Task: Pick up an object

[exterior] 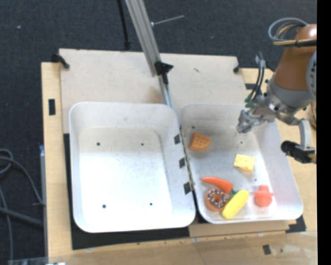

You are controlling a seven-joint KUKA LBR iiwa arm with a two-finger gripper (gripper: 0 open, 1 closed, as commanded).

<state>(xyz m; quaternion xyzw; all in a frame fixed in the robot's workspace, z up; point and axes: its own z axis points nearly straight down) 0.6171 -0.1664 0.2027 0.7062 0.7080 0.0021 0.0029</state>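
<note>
The end effector [244, 123] hangs over the far part of the right bin [281, 164], near its back wall, tilted down and toward the bin's middle. Whether its tips are spread or pressed together I cannot tell; it is small and grey against the white bin. Nothing shows held in it.

The task names no one thing, so any toy in the right bin will do. Nearest, by my reading, are two: the cheese [244, 163], a yellow block lying nearer the camera than the end effector and almost straight below it in the view, and the waffle [199, 142], an orange-brown piece off to the view's left, close to the wall between the bins. Both lie apart from the end effector, untouched.

The coming move likely turns on the cheese: it sits toward the view's bottom from the tips, on the arm's side of the bin, with bare floor around it. It is blocky, with no clear long axis.

Further out, along the near wall, lie a carrot [217, 184], a donut [214, 199] and a corn cob [235, 203], crowded and touching or nearly so, the cob's long axis slanting up to the right. A red toy [262, 196] sits just to their right.

The left bin [77, 148] lies beside, on the worktop [110, 76].
</note>
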